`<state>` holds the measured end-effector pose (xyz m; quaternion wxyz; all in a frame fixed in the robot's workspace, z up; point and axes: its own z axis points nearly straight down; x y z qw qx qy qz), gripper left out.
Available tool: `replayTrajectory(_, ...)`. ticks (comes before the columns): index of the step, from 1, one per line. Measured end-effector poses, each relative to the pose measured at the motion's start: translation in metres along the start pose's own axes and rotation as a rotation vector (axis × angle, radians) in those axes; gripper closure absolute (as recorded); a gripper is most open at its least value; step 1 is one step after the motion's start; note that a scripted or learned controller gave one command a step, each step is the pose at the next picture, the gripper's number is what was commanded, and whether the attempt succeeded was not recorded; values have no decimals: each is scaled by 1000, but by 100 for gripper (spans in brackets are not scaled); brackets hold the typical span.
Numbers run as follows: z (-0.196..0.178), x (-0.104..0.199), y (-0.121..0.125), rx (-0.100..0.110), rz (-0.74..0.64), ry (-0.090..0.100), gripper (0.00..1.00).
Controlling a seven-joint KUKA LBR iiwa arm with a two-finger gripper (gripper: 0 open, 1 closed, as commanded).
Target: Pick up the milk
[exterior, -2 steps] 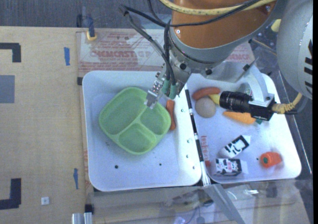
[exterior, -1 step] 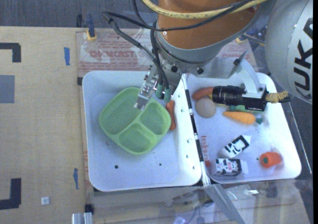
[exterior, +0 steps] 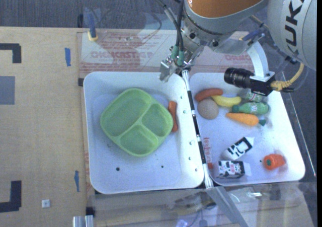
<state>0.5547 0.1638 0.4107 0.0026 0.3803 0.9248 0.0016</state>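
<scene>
In the right bin (exterior: 294,135), milk (exterior: 232,168); left bin (exterior: 95,160) holds green plate (exterior: 136,121).

A: The milk (exterior: 232,168) lies in the right bin's (exterior: 294,135) near corner, hard against the dividing wall, another carton (exterior: 239,147) just beside.

B: White floor lies open between it and the tomato (exterior: 273,161).

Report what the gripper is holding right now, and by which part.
Nothing. The gripper hangs above the bins' far edge, nothing between its fingers; the milk lies in the right bin.
</scene>
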Motion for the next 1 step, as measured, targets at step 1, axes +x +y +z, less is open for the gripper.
replayTrajectory(1, 124, 6, -53, 3, -98, 3, 100)
